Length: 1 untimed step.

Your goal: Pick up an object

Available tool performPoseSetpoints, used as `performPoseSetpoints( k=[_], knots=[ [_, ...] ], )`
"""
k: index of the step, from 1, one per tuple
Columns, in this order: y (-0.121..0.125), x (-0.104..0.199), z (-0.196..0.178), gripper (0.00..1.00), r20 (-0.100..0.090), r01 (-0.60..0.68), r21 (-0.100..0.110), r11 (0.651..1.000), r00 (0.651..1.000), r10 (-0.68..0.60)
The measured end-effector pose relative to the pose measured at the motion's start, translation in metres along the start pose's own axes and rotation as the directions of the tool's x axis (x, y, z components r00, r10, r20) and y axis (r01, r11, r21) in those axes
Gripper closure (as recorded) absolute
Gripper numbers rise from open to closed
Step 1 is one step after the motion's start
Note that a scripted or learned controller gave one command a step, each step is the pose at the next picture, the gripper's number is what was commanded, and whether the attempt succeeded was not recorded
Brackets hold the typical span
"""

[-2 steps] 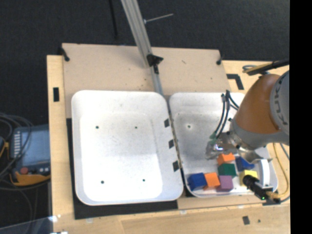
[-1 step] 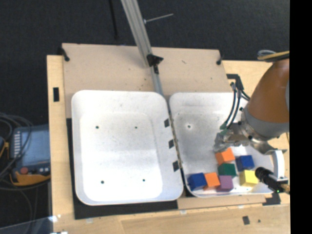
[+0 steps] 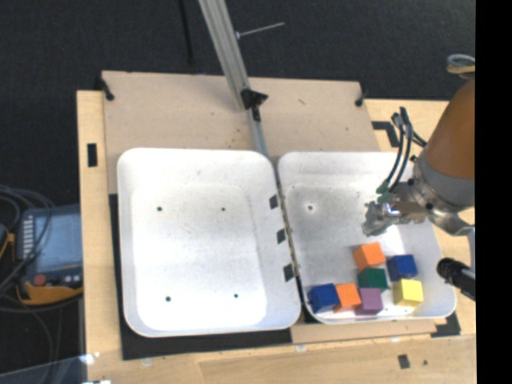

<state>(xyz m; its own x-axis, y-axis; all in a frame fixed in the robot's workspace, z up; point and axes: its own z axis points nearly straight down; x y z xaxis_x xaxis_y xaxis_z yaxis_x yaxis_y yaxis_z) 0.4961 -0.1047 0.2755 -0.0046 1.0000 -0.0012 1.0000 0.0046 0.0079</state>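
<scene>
Several small coloured blocks lie in the near right corner of the right bin (image 3: 328, 190): an orange block (image 3: 370, 255), a green one (image 3: 373, 278), a blue one (image 3: 402, 265), a yellow one (image 3: 410, 291), a purple one (image 3: 370, 300), a second orange one (image 3: 348, 295) and a second blue one (image 3: 323, 297). My gripper (image 3: 378, 217) hangs over the right bin, just above and behind the upper orange block. Nothing shows between its fingers.
The left bin (image 3: 200, 238) sits beside the right one. A slanted metal rail (image 3: 228, 50) rises from behind the bins. A monitor and cables (image 3: 44, 246) rest off the bench at the left.
</scene>
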Motion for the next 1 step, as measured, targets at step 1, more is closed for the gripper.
performPoseSetpoints(
  k=[1],
  knots=[
    [0.0330,0.0477,0.0085,1.00,0.000,0.001,0.006,1.000,1.000,-0.001]
  ],
)
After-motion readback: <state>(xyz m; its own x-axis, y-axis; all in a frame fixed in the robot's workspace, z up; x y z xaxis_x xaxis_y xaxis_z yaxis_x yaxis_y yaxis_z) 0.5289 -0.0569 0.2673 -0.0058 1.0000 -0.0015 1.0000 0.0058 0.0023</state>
